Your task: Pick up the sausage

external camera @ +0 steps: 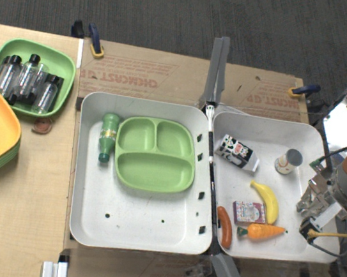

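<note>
Sausage (224, 227) lies lower left of right bin (272, 126); claw (315, 210) at frame's right edge, grip state can't tell.

Sausage (224, 227): reddish-brown, short, slightly curved, glossy. Laid flat on floor of right bin (303, 133), in lower-left corner, close against left wall. Long axis aligned roughly with that wall, lower end angled slightly rightward. Ungrasped.

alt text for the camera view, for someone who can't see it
A sausage lies at the near left corner of the right bin, beside a carrot, a banana and a milk carton. The gripper hangs at that bin's right edge. The left bin holds a green divided plate and a green bottle.
</note>
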You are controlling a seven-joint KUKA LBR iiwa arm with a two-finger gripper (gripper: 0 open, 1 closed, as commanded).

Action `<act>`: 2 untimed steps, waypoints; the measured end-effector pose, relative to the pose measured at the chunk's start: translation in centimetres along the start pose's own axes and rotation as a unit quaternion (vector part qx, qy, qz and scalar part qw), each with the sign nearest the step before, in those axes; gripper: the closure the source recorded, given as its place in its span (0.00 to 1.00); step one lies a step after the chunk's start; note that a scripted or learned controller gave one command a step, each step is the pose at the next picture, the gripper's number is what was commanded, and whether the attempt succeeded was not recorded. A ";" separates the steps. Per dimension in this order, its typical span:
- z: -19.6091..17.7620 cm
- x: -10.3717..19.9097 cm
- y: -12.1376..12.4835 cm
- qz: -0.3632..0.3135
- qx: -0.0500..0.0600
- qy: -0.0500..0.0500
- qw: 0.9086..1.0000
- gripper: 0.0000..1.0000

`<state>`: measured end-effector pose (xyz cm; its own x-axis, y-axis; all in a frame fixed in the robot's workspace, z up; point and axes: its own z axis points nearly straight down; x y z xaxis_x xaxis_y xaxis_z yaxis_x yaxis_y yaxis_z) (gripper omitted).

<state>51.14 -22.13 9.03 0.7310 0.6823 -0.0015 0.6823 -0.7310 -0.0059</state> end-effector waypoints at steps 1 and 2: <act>-2.3 -0.7 -2.5 -0.125 -0.001 0.000 0.992 1.00; -5.3 3.9 2.2 -0.128 -0.002 0.000 0.992 1.00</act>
<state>55.48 -21.12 14.36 0.5341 0.8454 -0.0014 0.8454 -0.5341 -0.0017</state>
